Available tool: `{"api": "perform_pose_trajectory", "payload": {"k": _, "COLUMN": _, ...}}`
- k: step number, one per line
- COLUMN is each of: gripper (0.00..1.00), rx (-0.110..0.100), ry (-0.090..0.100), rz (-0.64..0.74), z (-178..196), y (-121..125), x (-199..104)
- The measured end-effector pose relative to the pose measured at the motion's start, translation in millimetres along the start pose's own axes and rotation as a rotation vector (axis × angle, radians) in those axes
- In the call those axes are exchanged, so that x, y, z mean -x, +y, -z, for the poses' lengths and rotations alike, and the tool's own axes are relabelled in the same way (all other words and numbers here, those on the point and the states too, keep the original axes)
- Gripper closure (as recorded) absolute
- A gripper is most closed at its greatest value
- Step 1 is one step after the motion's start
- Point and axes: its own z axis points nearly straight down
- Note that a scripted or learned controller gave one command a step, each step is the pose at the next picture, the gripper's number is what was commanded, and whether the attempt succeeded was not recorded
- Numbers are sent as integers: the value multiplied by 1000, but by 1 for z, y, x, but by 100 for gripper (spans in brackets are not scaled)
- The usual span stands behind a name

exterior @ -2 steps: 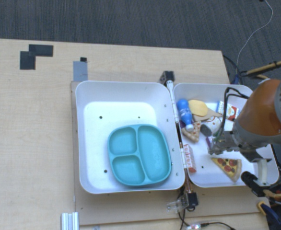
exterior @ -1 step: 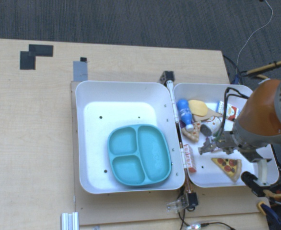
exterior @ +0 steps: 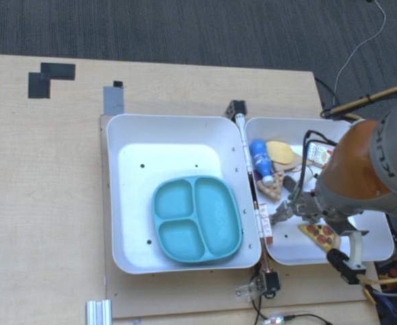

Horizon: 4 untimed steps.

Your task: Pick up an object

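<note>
Grey arm (exterior: 361,175) from the right, tool (exterior: 284,210) low.

A light wooden bench (exterior: 43,202) carries two shallow white bins side by side. The left bin (exterior: 127,141) contains a turquoise three-compartment plate (exterior: 197,218), positioned toward its near right corner. Black tape patches (exterior: 49,78) mark the bench at far left. Dark grey carpet (exterior: 185,19) lies beyond the bench.
</note>
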Motion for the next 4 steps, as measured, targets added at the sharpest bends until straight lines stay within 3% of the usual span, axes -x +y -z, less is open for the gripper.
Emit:
{"api": "perform_pose_trajectory", "payload": {"k": 1, "gripper": 100, "rx": 6, "ry": 1, "rz": 3, "z": 11, "y": 3, "x": -1}}
{"api": "perform_pose_trajectory", "payload": {"k": 2, "gripper": 0, "rx": 6, "ry": 1, "rz": 2, "z": 11, "y": 2, "x": -1}}
{"api": "perform_pose_trajectory", "payload": {"k": 3, "gripper": 100, "rx": 9, "ry": 2, "rz": 5, "z": 22, "y": 4, "x": -2}}
{"api": "perform_pose_trajectory", "payload": {"k": 4, "gripper": 0, "rx": 9, "ry": 2, "rz": 5, "z": 22, "y": 4, "x": -2}}
